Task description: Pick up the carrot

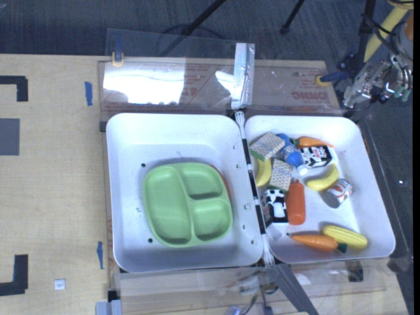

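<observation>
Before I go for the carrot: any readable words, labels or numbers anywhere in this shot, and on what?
None can be read.
Clear panel behind the bins: faint reddish print along its strip, too blurred to read.
Small can in the right bin: label too small to read.
Black-and-white carton: cow pattern, no legible text.
Carrot, green tray: no markings visible.

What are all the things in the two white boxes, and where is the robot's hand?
Bins: 2, white, side by side on the bench.
Plate: 1, green, three sections, in the left bin.
Carrot: 1, orange, near edge of the right bin.
Corn: 1, yellow, touching the carrot.
Bananas: 2, yellow, right bin.
Bottle: 1, orange, middle of the right bin.
Can: 1, white and red, beside a banana.
Gripper: 1, grey, above the right bin's far corner.
</observation>
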